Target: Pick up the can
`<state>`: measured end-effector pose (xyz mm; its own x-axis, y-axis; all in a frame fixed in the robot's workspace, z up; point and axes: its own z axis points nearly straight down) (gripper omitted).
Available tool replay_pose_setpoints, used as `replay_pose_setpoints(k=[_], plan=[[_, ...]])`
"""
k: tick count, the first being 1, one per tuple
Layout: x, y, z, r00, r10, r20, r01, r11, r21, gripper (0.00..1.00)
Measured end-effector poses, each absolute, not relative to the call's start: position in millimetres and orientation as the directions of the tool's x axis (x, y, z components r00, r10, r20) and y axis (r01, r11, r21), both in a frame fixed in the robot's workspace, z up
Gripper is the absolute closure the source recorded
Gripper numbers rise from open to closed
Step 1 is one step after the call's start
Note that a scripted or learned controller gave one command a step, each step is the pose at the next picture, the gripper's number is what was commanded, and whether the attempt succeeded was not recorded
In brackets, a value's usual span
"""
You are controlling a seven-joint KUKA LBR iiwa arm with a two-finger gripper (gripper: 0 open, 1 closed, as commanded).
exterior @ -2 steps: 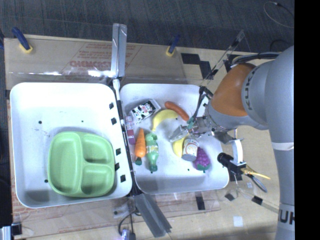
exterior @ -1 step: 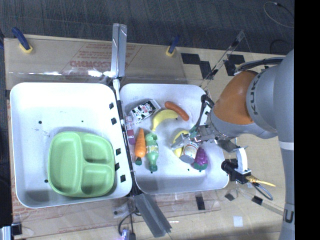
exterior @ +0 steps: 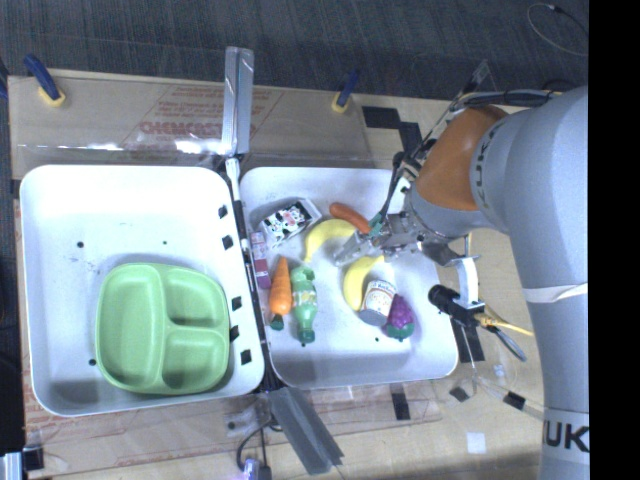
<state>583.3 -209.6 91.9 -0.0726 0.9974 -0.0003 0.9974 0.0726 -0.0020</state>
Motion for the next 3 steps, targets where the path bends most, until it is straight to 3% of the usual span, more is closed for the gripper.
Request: replay_pose_setpoints(k=[1, 2, 3], plan=[[525.4, -90.6, 214.0, 0.092, 0.996, 0.0, 0.996, -0.092, -0.003, 0.0], [476.2, -11.0, 245.7, -0.079, 0.997, 0.001, 0.997, 0.079, -0.004, 0.0], [476.8, -50.3, 309.0, -0.001, 1.0, 0.0, 1.0, 0.001, -0.001, 0.0]])
